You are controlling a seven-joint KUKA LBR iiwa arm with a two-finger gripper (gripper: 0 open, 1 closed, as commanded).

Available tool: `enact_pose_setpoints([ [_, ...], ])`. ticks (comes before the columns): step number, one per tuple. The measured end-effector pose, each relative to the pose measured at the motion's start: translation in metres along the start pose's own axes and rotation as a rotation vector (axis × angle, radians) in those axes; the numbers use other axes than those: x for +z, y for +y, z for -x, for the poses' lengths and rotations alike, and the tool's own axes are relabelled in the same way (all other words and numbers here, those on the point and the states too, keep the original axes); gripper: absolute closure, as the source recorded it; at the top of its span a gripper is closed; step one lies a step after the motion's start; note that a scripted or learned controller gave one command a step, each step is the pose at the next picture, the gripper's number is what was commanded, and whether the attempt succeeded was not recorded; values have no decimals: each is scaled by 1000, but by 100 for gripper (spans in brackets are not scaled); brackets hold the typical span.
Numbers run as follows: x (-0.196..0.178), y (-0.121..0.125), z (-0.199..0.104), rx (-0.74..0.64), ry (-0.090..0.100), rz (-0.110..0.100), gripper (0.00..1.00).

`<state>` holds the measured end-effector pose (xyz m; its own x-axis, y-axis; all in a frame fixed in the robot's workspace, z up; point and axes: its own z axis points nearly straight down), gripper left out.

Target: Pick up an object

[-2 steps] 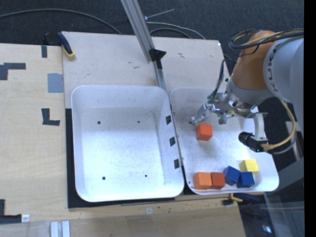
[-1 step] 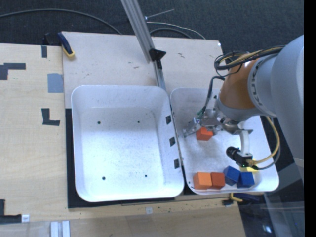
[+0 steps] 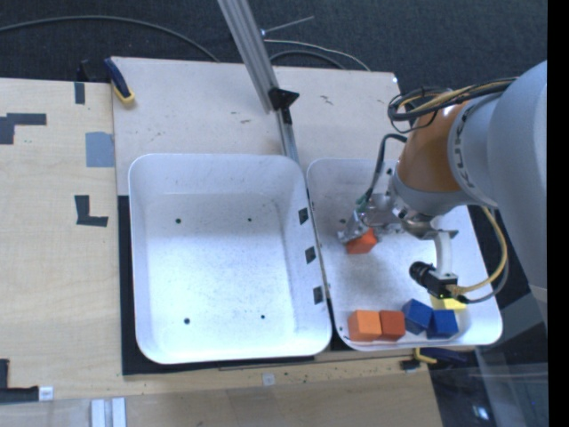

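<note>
Along the near wall of the right bin [image 3: 487, 327], a row of blocks: two orange blocks [image 3: 375, 325] touching side by side, then two blue blocks [image 3: 430, 317] just to their right, with a small yellow block [image 3: 453, 303] at the far edge of the rightmost blue one. Farther in, about mid-bin, the gripper [image 3: 359, 233] reached down from the right, its fingers seemingly pinching a small orange-red block [image 3: 360, 243] between the tips, though the exact grip was hard to make out at this angle. Behind it, the orange band [image 3: 431, 163] and grey body of the arm [image 3: 511, 140], with yellow and black cables looped around. To the left, the left bin [image 3: 142, 238], white and speckled. Beyond both bins, a slanted metal rail [image 3: 253, 47] over the far bench.
</note>
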<state>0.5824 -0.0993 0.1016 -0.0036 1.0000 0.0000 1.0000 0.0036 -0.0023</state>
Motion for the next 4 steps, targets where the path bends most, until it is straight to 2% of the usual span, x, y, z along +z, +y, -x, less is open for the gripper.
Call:
enact_pose_setpoints([
  [1,0,0,0,0,0,0,0],
  [2,-9,0,0,0,1,-2,100],
  [3,-9,0,0,-1,1,-2,0],
  [4,11,-2,-11,2,0,-3,0],
])
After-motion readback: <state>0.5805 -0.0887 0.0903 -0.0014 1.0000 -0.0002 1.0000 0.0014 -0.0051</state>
